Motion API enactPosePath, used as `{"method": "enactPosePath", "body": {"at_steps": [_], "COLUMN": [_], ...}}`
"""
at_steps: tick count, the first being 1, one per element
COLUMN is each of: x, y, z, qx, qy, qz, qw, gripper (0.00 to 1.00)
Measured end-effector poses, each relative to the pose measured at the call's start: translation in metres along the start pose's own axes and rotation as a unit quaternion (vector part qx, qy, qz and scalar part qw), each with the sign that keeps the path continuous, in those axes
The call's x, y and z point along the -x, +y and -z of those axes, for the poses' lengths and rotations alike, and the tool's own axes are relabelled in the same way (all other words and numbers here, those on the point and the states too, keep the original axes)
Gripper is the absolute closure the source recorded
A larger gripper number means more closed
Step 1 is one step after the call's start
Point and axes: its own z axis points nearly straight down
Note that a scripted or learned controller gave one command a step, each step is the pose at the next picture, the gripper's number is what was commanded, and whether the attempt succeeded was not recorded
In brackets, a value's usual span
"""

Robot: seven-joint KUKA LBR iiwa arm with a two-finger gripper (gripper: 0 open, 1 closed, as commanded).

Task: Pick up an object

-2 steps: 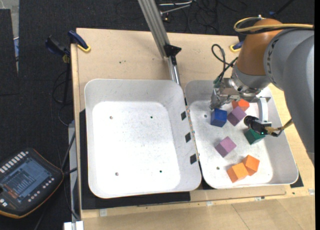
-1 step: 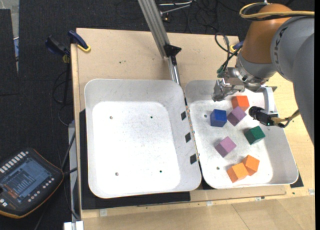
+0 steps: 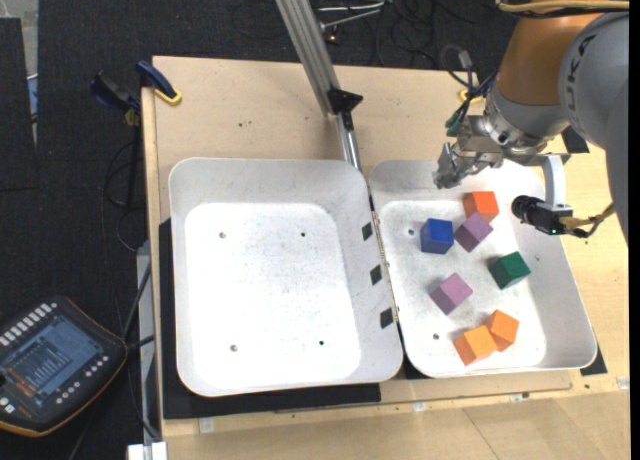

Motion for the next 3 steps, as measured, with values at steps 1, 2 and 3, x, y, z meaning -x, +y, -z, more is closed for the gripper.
{"method": "enactPosePath", "body": {"at_steps": [1,2,3], "x": [-0.063,-0.121,-0.182], "y": [0.006,0.012,0.025], "z": [0.013,0.029,0.033], "qx": [-0.001,-0.001,-0.001], "qy": [0.001,0.002,0.002], "qz": [0.003,0.003,0.003], "qw": [1.0,1.0,1.0], "gripper": [1.0,1.0,1.0]}}
